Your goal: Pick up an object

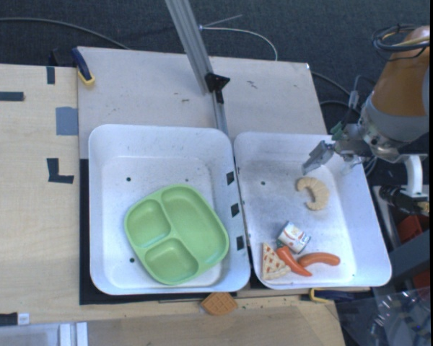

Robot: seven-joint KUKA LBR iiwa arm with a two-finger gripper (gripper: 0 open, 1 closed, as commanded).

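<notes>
The right bin [274,157] holds a tan croissant [315,193], a small white can with a red label [294,237], an orange hot dog [319,260], a red chili [292,261] and a pizza slice [272,262]. My gripper [319,156] hangs over the bin's upper right part, just above the croissant and apart from it. Nothing shows between its fingers.
The left bin [108,150] carries a green three-compartment plate [176,233]. A metal pole [191,38] slants down to the seam between the bins. A waffle-like piece [218,304] lies on the bench below the bins. A blue-and-yellow clamp [83,66] sits at the back left.
</notes>
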